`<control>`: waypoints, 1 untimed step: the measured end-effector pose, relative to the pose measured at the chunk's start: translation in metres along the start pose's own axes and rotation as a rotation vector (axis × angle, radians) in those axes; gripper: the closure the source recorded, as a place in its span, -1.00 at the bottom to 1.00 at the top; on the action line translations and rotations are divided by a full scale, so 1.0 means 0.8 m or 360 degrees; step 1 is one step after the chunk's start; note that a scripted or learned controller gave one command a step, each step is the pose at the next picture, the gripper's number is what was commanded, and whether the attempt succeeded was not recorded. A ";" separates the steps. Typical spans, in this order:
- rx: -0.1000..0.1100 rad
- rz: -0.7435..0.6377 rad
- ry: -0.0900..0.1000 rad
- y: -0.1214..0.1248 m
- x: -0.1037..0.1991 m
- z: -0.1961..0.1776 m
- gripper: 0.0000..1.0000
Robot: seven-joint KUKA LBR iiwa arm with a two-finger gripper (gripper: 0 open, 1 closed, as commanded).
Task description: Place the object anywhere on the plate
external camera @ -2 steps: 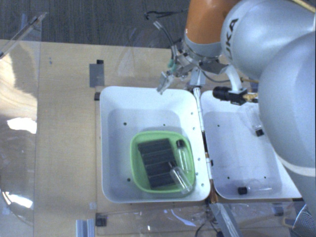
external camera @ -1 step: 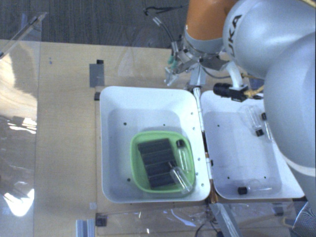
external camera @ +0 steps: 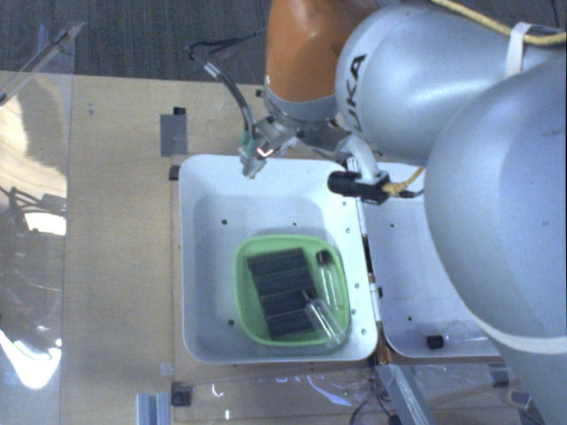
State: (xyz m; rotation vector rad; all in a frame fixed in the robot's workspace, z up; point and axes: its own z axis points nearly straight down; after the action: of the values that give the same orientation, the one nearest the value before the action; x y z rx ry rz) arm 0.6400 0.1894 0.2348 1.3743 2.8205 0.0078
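One clear bottle [external camera: 325, 301] is seen lying on the green plate [external camera: 252, 312] in the left bin [external camera: 197, 264]. Gripper [external camera: 257, 153] is parked above the bin's far rim, grip state can't be made out.

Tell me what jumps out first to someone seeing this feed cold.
The huge grey arm with its orange band fills the upper right, reaching over the bins. Next is the bright green plate in the left bin, carrying a dark ridged slab and a clear bottle lying along the plate's right side. The gripper sits above the left bin's far rim.
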 end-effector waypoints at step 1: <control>-0.0004 -0.0370 -0.0002 0.047 0.027 0.046 1.00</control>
State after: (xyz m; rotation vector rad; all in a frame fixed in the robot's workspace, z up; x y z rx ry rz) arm 0.6568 0.2298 0.1983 1.0366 2.9581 0.0094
